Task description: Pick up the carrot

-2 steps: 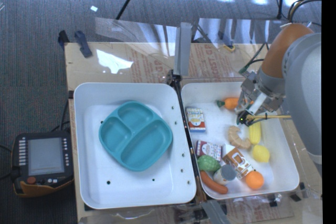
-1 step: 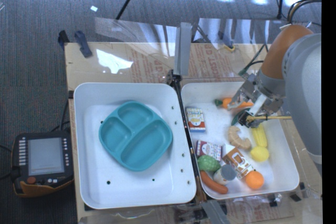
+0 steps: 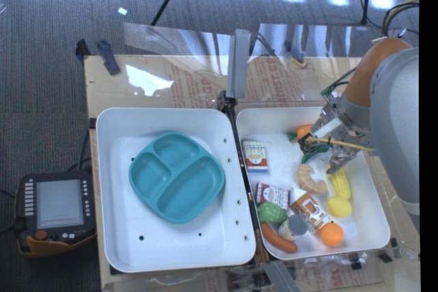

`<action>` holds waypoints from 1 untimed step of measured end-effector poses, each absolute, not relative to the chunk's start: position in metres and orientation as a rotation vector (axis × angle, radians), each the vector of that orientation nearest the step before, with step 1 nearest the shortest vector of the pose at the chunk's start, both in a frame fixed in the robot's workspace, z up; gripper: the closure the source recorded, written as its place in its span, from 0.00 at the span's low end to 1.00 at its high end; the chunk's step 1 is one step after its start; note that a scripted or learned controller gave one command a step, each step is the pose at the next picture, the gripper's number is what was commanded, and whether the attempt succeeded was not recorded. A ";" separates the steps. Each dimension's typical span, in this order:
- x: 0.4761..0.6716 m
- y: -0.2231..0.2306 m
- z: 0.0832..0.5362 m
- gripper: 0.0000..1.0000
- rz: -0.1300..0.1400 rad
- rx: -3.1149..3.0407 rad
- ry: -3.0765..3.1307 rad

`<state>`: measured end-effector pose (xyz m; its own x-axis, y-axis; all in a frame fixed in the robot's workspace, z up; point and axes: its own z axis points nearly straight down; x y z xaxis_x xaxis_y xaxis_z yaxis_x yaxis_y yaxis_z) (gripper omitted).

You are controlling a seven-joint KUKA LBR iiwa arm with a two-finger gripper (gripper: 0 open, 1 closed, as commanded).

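Reaching into the right bin (image 3: 380, 222), the gripper (image 3: 327, 137) hangs low over its upper part, just beside the carrot (image 3: 303, 131), an orange piece with a green top that lies near the bin's far wall. Whether the jaws are open or closed I cannot tell, because the wrist and some thin rods cover them; nothing is seen held.

To do this step well, I think the jaws should come down centred on the orange body, across its short side, and not on the green leaves, which would slip. The wall is close, so the approach needs care.

The right bin also holds a small carton (image 3: 255, 155), a corn cob (image 3: 340, 183), a lemon (image 3: 339, 207), an orange (image 3: 332, 234), a sausage (image 3: 279, 238), a green vegetable (image 3: 272, 213) and a croissant-like piece (image 3: 311, 180). The left bin (image 3: 120, 243) holds a teal divided plate (image 3: 176, 176), with nothing on it.
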<state>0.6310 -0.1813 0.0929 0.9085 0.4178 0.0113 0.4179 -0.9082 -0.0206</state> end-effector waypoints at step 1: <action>0.627 -0.179 0.087 0.00 0.008 -3.118 -0.326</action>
